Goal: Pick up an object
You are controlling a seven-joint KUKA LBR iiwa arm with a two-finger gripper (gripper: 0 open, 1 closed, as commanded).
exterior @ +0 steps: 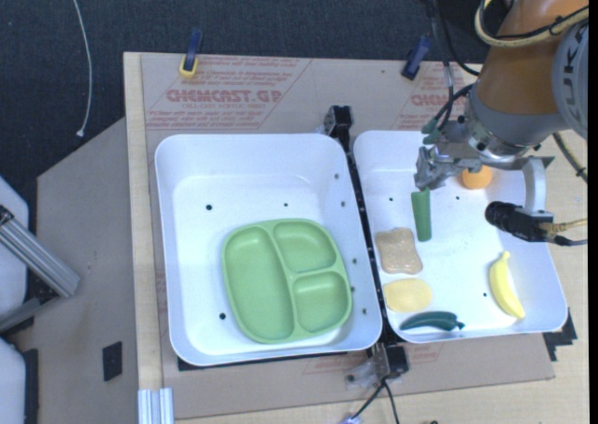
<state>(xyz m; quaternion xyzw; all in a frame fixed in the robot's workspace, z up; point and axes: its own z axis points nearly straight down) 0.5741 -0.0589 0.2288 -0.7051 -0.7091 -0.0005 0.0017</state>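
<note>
Clamped in the hand (428, 179) over the right bin (383, 156) is one dark green, stick-shaped object (422, 216), hanging upright. Five more things are counted there: one banana (506, 288), one orange ball (476, 177), one tan slice (399, 250), one yellow disc (407, 295), one teal piece (432, 321). One green divided plate (285, 277) is seen in the left bin (187, 170).

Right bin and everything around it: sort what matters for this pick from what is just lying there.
In play:
- hand, above the right bin
- green stick, hanging just under the hand

Lying about:
- tan slab
- yellow disc
- banana
- teal piece
- orange ball
- green divided tray in the left bin
</note>
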